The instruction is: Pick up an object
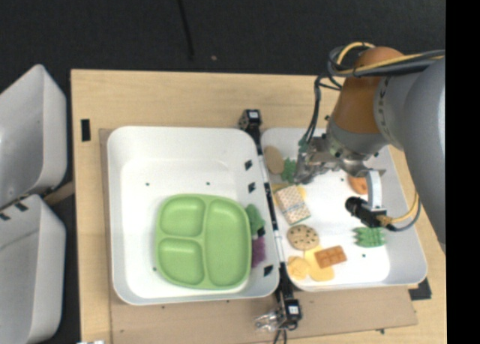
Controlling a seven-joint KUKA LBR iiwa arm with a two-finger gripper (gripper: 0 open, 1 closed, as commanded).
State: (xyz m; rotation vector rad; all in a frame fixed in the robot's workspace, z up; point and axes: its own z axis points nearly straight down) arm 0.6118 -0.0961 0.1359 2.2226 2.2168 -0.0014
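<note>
Wooden bench (90,185) w/ two shallow white plastic bins side by side. Left bin (150,155) holds a lime-green three-compartment plastic tray (203,240). Grey arm w/ orange band (360,99) reaches in from the right over the right bin (401,260), likely hunting sth to pick. Its jaws (306,164) hang low near a checkered tan wafer (291,202); can't tell if spread or pressed together. Nearby lie a round chocolate-chip cookie (302,237) and an orange cracker (329,257). Dark floor beyond.

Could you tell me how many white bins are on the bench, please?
2. The left bin holds a green divided tray; the right bin holds the toy food, with the gripper over its near-left part.
</note>
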